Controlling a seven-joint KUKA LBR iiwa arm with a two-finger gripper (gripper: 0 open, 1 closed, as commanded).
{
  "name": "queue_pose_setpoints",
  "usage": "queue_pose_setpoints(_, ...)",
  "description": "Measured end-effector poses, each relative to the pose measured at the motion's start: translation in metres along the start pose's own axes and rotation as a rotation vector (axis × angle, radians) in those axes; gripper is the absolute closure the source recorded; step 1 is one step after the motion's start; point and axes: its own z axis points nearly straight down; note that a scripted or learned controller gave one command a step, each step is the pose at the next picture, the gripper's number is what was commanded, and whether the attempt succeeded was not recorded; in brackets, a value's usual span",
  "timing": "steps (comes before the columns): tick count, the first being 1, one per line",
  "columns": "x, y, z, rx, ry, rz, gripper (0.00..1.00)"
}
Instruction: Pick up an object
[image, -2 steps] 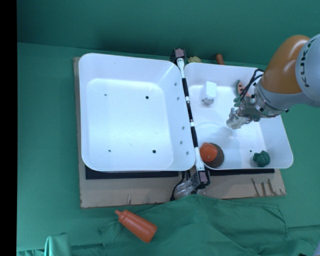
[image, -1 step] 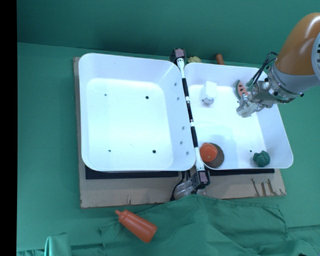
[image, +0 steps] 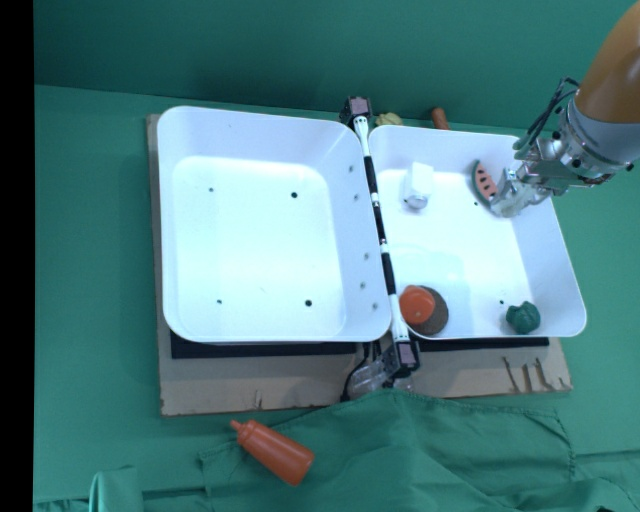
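The right bin (image: 545, 262) holds a watermelon slice (image: 485, 181) near its far right wall, a white block (image: 418, 184) at the back middle, an orange-topped brown round piece (image: 423, 308) at the front left, and a dark green piece (image: 522, 318) at the front right. My gripper (image: 508, 197) hangs low over the bin's far right part, right beside the watermelon slice, just to its right. I cannot make out its finger gap, and nothing shows as held.
The left bin (image: 185, 135) lies beside the right one, joined by a black and white hinge bar (image: 374, 200). An orange bottle (image: 272, 451) lies on the green cloth in front. Small items (image: 439, 117) sit behind the right bin.
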Motion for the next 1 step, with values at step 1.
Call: queue_pose_setpoints(1, -0.0016, -0.0004, -0.0666, -0.002, 0.000, -0.001, 1.00)
